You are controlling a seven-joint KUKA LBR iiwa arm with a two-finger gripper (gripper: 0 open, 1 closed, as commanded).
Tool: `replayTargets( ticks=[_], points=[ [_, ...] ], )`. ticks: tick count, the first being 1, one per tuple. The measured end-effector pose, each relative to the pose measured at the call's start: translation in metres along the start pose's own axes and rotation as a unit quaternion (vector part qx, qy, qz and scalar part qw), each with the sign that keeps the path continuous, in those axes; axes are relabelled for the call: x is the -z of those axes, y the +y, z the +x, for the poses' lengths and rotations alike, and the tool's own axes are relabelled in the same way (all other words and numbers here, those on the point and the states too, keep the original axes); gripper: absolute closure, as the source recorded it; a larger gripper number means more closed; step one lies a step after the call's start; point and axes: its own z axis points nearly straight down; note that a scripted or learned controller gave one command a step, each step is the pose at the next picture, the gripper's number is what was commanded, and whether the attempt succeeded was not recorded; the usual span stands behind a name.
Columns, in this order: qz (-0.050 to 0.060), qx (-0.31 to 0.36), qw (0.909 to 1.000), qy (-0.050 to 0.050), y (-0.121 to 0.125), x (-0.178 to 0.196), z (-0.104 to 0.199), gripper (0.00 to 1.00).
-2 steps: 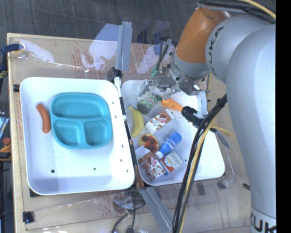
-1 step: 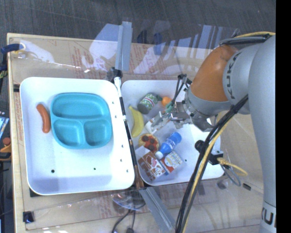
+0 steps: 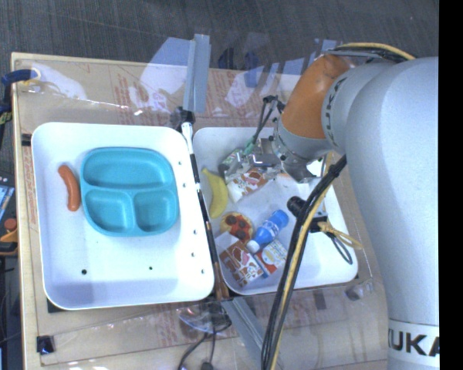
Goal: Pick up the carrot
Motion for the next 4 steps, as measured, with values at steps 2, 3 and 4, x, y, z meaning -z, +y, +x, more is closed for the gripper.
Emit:
replayTargets(
  ticks=[2,3,4],
  points=[
    [0.013,-0.009,0.9999,0.003,-0.05,-0.018,0.022,0.0],
    [0.013,0.089,0.996,0.005,-0.091,-0.018,-0.047,0.0],
    [0.011,0.112,0.9936,0.004,0.036,-0.019,0.026,0.0]
  ],
)
